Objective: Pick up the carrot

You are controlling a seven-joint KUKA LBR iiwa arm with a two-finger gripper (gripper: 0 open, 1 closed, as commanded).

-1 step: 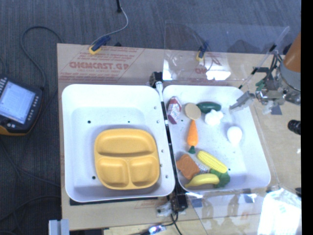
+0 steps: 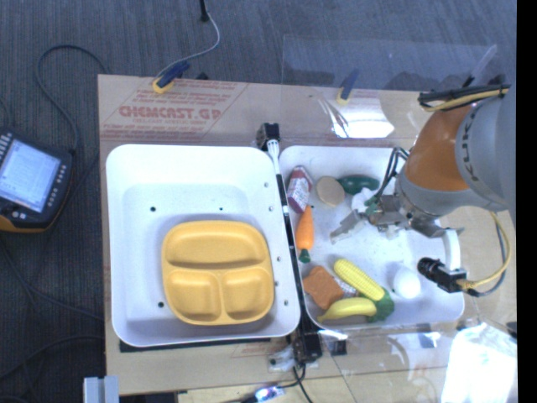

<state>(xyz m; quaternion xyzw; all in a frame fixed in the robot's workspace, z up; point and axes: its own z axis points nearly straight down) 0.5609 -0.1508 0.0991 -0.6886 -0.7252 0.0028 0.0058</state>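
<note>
Low in the picture, a yellow banana (image 2: 350, 308) and a corn cob (image 2: 359, 278) lie near the bottom of the right bin (image 2: 436, 313). Left of them sits a yellow tray (image 2: 218, 270) in the left bin (image 2: 134, 175). Higher up, the carrot (image 2: 304, 229) lies along the right bin's left wall, just below a red packet (image 2: 298, 187). The tool (image 2: 354, 219) hangs right of the carrot, fingers spread wide and holding nothing. It should slide left, line up across the carrot's middle, then go down and squeeze.
</note>
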